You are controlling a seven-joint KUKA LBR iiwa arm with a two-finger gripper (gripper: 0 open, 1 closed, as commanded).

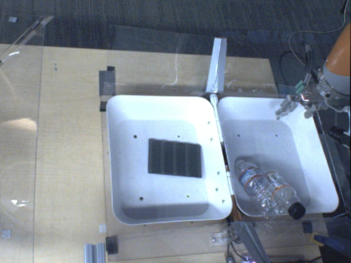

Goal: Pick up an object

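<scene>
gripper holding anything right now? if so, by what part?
Nothing held. The gripper hangs over the far right corner of the right bin, nothing between its jaws. The clear plastic bottle lies on the bin floor at the near side, untouched.

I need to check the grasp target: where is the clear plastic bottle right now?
The clear plastic bottle lies on its side in the right bin, near its front edge, black cap toward the front right corner.

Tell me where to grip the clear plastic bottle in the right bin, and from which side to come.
Grip the bottle across the middle of its clear body, coming straight down from above. It lies on its side near the right bin's front edge, black cap toward the front right corner, so closing across its width probably suits best.
</scene>
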